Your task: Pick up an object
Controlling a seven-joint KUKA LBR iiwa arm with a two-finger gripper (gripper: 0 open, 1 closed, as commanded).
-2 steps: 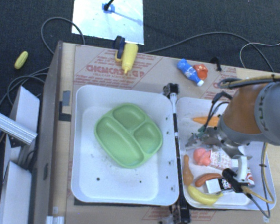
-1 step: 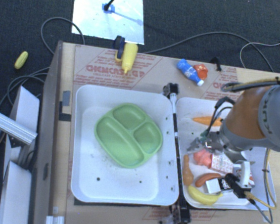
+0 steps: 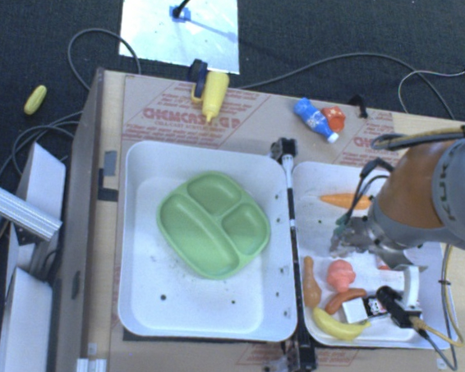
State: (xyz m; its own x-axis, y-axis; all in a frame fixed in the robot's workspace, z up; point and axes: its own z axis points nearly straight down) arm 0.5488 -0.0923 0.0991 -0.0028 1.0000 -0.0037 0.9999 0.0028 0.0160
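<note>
bench (image 3: 248, 112): we see cardboard-topped | two white bins (image 3: 143, 213) side by side, left of jaws | yellow bottle (image 3: 214, 91), blue bottle (image 3: 315, 120) on cardboard, beyond jaws

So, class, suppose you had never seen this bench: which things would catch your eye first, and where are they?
First, the green divided plate, lying alone in the left bin. Next, the grey arm with its orange band, reaching over the right bin, where a carrot, a pink ball and a banana lie. A yellow bottle and a blue one lie on the board behind the bins.
</note>
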